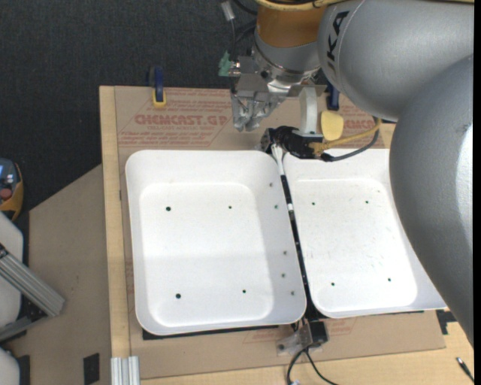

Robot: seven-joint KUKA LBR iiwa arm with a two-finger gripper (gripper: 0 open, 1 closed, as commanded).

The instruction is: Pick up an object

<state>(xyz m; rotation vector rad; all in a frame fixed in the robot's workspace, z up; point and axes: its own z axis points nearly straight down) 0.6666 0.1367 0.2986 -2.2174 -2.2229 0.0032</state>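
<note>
Grey arm's pincer [249, 116] poised above the table's [188, 120] back edge, beyond the left bin [150, 225], right bin [406, 301] alongside, grip state unreadable.

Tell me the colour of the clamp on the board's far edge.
Blue, with a yellow base: the clamp in the camera view.

Grey arm [406, 83] fills the right side and upper right of the frame, orange band [289, 22] at top centre. Pincer [248, 120] hangs below it, pointing down, upper centre.
</note>
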